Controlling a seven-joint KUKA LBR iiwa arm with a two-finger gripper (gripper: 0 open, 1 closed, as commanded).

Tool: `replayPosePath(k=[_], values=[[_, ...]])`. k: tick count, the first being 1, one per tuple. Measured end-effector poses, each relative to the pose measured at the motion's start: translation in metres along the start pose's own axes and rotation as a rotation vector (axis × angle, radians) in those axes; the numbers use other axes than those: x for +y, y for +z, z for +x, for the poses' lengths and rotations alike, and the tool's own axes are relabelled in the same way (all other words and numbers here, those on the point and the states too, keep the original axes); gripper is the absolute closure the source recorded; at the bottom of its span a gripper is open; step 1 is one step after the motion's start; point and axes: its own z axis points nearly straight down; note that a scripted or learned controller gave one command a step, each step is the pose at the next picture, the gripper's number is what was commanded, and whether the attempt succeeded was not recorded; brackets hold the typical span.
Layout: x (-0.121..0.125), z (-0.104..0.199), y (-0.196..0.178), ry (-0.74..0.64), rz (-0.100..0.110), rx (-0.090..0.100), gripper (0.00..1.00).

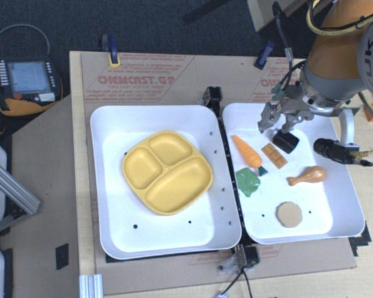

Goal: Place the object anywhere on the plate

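A yellow plate [168, 171] with three compartments lies in the left bin [112, 129]. In the right bin [342, 191] lie an orange carrot [247, 151], a green leafy piece [248, 180], a brown cracker [274, 156], a tan drumstick [307, 176] and a round tan cookie [290, 214]. My gripper [276, 132] hangs over the far part of the right bin, just above the cracker and right of the carrot's top. It is open, with nothing between its fingers [286, 143].
A black divider clamp [212, 96] sits between the bins at the far side. A black cable connector [332, 149] reaches in over the right bin's right rim. Cardboard [174, 73] surrounds both bins.
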Motion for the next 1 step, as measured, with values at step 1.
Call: replayPosePath(k=[1], values=[[-0.0022,0.0609,0.0082,0.000,0.001,0.000,1.00]])
